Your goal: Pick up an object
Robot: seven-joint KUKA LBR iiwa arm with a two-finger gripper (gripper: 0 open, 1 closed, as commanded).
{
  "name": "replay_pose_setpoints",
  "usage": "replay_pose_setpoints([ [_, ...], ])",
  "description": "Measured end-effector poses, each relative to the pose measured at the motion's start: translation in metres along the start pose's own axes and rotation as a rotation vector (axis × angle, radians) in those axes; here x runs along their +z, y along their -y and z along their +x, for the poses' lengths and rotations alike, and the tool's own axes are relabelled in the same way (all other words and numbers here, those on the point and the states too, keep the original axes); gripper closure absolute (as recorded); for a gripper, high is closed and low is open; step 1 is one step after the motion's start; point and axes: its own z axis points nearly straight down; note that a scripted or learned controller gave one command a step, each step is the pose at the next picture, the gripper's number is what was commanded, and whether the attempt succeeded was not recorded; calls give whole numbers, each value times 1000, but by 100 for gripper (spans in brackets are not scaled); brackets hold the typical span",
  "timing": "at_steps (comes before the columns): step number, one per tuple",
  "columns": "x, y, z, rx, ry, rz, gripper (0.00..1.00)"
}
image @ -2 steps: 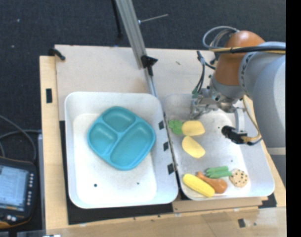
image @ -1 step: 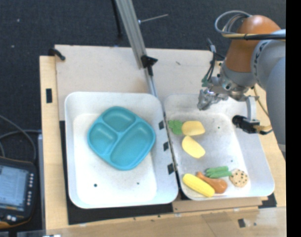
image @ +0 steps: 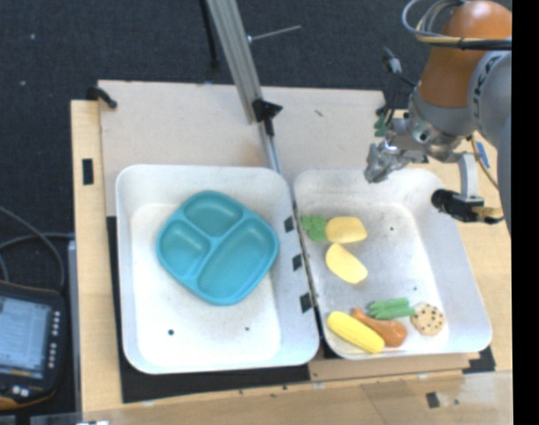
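On my far left a screen (image: 19,326) sits off the bench, its writing too small to read. Left bin (image: 136,264): a blue tray (image: 218,247) takes the upper middle, bare floor below it and along the left wall. Right bin (image: 446,273): green piece (image: 315,228) against the shared wall, two yellow pieces (image: 346,230) (image: 347,264) beside it, open floor to their right. Along the near edge, a corn (image: 355,332), carrot (image: 381,327), green bit (image: 389,308) and cookie (image: 427,319) crowd together. Gripper (image: 378,166) hangs over the right bin's back rim; I can't tell how it's set, and I see nothing in it.
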Motion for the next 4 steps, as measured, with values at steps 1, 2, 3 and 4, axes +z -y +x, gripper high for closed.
replay_pose_setpoints([
  [1, -13, 7, 56, -5, -3, 5, 100],
  [2, -28, 20, 105, -5, -3, 7, 100],
  [3, -22, 45, 155, -4, -3, 8, 100],
  [4, -15, 60, 207, -5, -3, 8, 100],
])
